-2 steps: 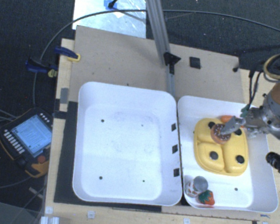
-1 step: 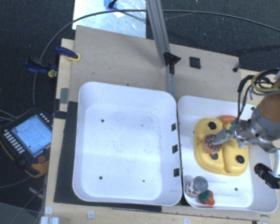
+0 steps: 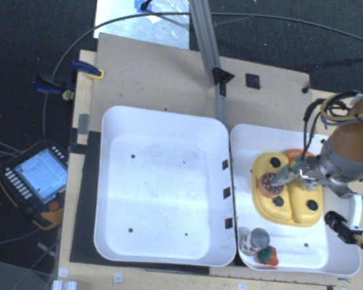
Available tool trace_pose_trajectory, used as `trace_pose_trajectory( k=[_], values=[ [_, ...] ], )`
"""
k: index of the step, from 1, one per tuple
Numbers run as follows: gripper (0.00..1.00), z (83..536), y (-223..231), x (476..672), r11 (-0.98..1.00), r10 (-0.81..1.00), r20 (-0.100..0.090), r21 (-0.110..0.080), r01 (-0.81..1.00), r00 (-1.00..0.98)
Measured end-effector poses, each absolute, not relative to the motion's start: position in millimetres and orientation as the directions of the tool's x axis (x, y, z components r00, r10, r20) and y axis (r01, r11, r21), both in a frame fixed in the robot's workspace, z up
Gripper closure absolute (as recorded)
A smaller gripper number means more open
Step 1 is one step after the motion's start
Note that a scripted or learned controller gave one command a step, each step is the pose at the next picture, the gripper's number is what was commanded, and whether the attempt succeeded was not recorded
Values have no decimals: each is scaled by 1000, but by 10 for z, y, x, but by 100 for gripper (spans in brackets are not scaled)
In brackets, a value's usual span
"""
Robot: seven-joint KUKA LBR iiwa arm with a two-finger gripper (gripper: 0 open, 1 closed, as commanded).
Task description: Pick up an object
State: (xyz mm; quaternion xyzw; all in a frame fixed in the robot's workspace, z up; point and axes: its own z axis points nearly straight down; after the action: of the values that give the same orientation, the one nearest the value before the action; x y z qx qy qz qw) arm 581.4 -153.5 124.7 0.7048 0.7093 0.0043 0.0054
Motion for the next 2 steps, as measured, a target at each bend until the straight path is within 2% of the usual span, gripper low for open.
trace_pose_trajectory(
  k=[1,2],
  values=[
    [100,1366,-1522,5841,4,1000,3,21,1000,-4],
    [100,1984,-1602,5874,4,1000,-3,8,1000,-4]
  ],
)
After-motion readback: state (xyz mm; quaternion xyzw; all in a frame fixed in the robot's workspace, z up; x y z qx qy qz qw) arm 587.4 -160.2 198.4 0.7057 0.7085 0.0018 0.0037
